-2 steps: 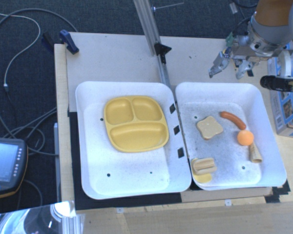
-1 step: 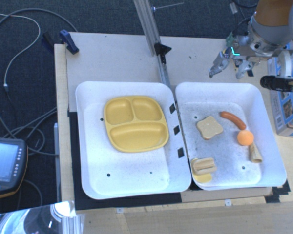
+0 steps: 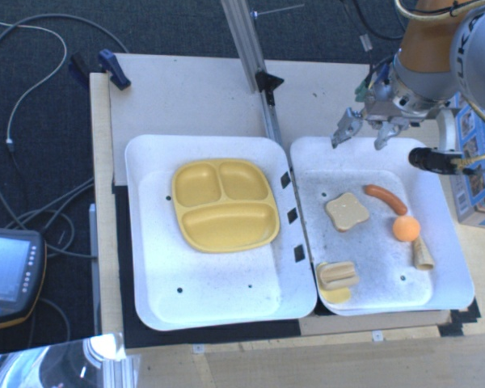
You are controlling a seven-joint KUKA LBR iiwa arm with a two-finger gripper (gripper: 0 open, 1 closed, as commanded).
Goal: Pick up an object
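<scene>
A: What lies around the hand [image 3: 362, 134]?

B: It hangs with its two fingers spread wide and nothing between them, over the far rim of the right bin [image 3: 444, 285]. Nothing blocks the food below.

A: Count it.

B: Five pieces: one toast slice [image 3: 346, 212], one sausage [image 3: 385, 198], one orange ball [image 3: 406, 229], one cone [image 3: 422, 255], one sandwich [image 3: 337, 276]. The left bin [image 3: 153, 297] carries one yellow divided plate [image 3: 225, 204].

A: Any writing?

B: Letters on the arm [image 3: 457, 23], too cropped to read.
</scene>
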